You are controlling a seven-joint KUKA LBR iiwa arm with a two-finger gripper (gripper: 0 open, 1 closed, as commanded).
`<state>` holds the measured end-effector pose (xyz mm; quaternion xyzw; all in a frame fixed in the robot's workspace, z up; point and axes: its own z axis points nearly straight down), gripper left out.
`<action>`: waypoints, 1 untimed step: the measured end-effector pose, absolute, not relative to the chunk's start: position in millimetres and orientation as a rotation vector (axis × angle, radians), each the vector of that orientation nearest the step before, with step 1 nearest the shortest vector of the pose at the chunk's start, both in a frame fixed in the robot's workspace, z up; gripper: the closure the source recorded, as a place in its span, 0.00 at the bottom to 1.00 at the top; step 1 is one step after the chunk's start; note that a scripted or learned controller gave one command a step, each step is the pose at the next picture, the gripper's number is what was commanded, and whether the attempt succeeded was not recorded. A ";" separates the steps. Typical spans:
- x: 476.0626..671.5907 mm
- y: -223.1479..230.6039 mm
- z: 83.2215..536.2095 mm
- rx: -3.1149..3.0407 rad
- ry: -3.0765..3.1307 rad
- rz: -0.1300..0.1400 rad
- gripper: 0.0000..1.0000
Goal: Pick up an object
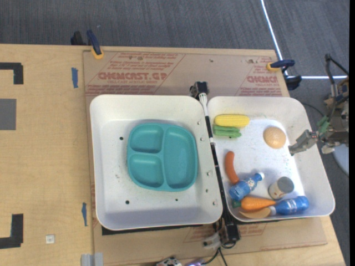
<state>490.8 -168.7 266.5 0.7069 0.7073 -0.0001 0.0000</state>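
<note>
The light wooden tabletop (39, 165) carries a printed brown cardboard sheet (138, 71), clamped at its far corners. Two shallow white plastic bins (105, 148) sit side by side on the cardboard.

1. A single fixed camera sits above the bench (44, 148) and looks down at a slant.
2. It faces both white bins side by side: the left bin (105, 148) near the middle of the frame, the right bin (310, 148) toward the right edge.
3. It stands far enough back to take in grey floor (166, 10) along the top, beyond the bench.
</note>
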 end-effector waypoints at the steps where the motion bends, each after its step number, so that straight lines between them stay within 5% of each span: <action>1: 478.9 -131.2 148.9 2.352 2.086 -0.001 0.00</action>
